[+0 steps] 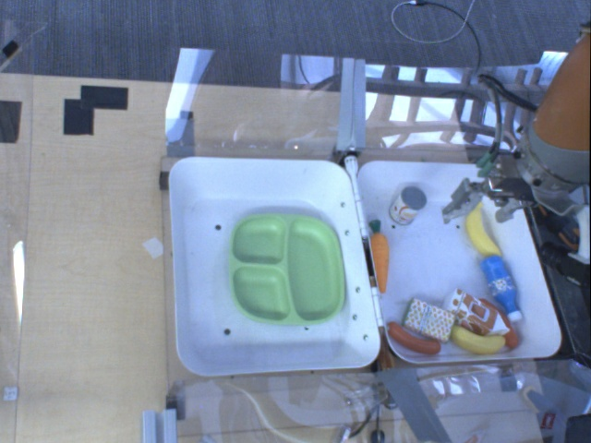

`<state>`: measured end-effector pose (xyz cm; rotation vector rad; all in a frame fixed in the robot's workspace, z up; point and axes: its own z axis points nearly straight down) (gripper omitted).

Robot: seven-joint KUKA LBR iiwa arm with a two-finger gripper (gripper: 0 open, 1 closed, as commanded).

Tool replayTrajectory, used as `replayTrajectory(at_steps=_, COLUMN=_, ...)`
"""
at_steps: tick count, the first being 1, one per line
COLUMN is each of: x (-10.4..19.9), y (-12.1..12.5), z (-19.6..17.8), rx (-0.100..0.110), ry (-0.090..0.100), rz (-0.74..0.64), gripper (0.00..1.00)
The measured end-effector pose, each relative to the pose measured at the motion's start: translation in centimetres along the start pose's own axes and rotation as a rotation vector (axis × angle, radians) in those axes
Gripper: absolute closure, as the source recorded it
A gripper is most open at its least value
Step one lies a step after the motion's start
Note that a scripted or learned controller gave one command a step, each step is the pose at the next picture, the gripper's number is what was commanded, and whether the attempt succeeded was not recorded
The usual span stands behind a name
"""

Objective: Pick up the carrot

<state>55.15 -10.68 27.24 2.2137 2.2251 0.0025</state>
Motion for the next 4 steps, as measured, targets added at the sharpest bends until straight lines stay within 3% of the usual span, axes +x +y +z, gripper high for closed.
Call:
replayTrajectory(at_steps=1, x=0.1, y=-6.1, z=11.5, rx=0.005, ry=0.000, rz=0.517, gripper=0.00)
replayTrajectory(at_steps=2, x=-1.5, y=-5.5, z=15.9, rx=-0.033, ry=0.002, rz=0.686, gripper=0.00)
replayTrajectory(at_steps=3, x=-1.7, y=-5.1, z=14.4, rx=-0.047, ry=0.002, rz=0.688, gripper=1.00)
replayTrajectory(at_steps=4, x=5.1, y=-6.1, z=7.2, rx=0.000, ry=0.001, rz=0.922, gripper=1.00)
